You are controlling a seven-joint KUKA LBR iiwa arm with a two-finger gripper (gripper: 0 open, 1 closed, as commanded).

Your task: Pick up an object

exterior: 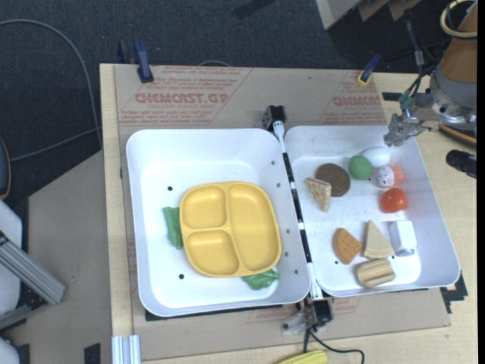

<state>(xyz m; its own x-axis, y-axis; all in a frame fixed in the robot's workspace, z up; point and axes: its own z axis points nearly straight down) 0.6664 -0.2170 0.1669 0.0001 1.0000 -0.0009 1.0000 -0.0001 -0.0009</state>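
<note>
Nothing is lifted yet: the gripper (397, 132) is poised at the right bin's (432, 233) far edge, above the white egg (376, 156); its grip cannot be told

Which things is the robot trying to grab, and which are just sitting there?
For the job:
gripper, above the right bin's far edge
white egg
green ball
brown disc
red ball
cracker
bread roll

Just sitting there:
yellow tray in the left bin
blue clamps
</note>
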